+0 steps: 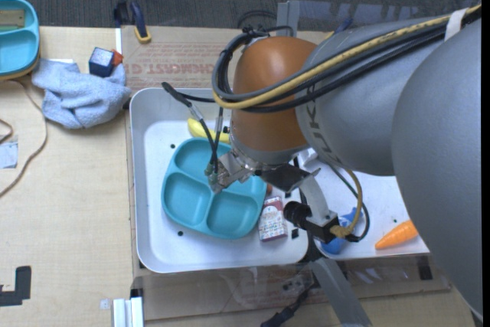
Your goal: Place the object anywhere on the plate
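Note:
A blue divided plate (200, 191) lies in the left white bin (149, 188), tilted a little toward the front. My gripper (218, 176) hangs over the plate's right-hand compartments, below the orange band (268, 96) of the arm. Its tips are small and dark against the plate. A yellow object (200, 128) peeks out behind the plate, partly hidden by the arm. A small red and white packet (272, 220) lies just right of the plate's front corner.
An orange carrot-shaped toy (396, 234) and a blue object (337, 241) lie in the right bin. On the bench at left are a grey cloth (80, 96), a small dark blue cube (102, 61) and another blue tray (17, 36). The arm covers most of the right bin.

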`<action>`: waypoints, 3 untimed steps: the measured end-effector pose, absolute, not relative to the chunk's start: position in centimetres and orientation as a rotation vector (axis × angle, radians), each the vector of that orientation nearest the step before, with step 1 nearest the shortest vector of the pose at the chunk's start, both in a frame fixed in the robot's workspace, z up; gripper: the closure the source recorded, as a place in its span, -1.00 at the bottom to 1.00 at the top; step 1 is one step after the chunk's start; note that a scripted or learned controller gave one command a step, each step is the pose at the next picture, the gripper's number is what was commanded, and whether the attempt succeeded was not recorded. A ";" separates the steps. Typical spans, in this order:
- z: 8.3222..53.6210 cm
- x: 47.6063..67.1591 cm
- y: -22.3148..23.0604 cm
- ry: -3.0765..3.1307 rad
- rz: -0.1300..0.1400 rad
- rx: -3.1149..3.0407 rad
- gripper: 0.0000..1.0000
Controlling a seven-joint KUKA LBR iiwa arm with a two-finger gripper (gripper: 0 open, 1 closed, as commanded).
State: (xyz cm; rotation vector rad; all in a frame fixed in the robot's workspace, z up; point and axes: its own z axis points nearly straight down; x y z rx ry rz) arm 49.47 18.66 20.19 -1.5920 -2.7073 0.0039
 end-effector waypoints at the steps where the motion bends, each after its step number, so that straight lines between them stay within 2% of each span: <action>1: 17.2 47.8 18.0 -2.806 0.005 -1.409 1.00; 2: 22.0 60.6 18.9 -2.423 0.005 -2.001 1.00; 3: 22.0 60.6 18.9 -2.423 0.005 -2.001 -1.00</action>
